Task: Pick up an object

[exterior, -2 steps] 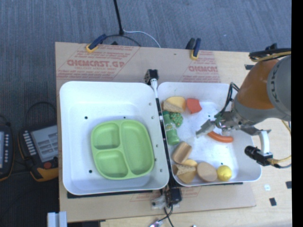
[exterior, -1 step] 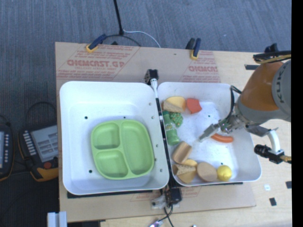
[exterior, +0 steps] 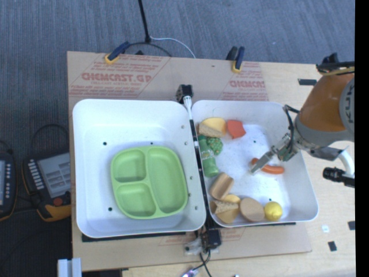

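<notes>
From the camera view we take the right bin (exterior: pixel 300 172) as our landmark. The gripper (exterior: pixel 258 165) hangs low over its right-centre floor, just beside an orange carrot-like piece (exterior: pixel 272 169) lying there; whether the claw is spread or pressed together we cannot tell. Along this bin's left wall we see a green piece (exterior: pixel 210 149), with a lemon (exterior: pixel 273 210) at its near edge. Left of this bin, the other bin (exterior: pixel 92 126) holds a green divided plate (exterior: pixel 150 181).
</notes>
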